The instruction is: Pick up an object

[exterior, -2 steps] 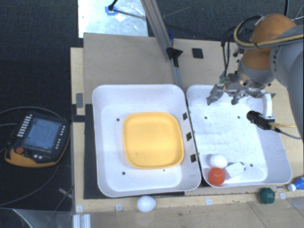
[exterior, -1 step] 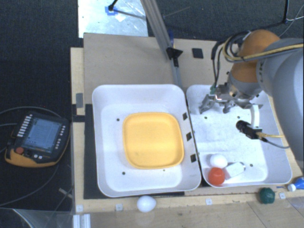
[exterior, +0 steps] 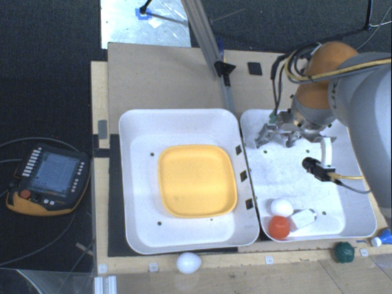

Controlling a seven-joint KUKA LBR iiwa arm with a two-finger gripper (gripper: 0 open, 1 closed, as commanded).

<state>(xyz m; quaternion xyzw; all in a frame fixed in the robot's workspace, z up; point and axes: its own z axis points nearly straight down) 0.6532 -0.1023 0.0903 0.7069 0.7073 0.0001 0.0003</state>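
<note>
The metal two-finger gripper (exterior: 279, 135) hangs over the bare upper part of the right shallow white plastic bin (exterior: 352, 222), and whether it is wide or narrow I cannot tell. At that bin's 7 o'clock corner a smooth white ball (exterior: 282, 207) touches a glossy red ball (exterior: 279, 226), beside a small white block (exterior: 302, 217). The left white bin (exterior: 138, 164) holds a rounded-square yellow plastic plate (exterior: 197, 180); a white egg-shaped object (exterior: 188, 262) lies on the surface at 6 o'clock.

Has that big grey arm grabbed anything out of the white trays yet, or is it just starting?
Nothing looks picked up yet. The small white ball, the round red ball and the white oblong piece all lie in the near corner of the right-hand white bin. In hand: the gripper hangs over that bin's far end, apart from them. Left: reaching one, closing on it, lifting.
</note>
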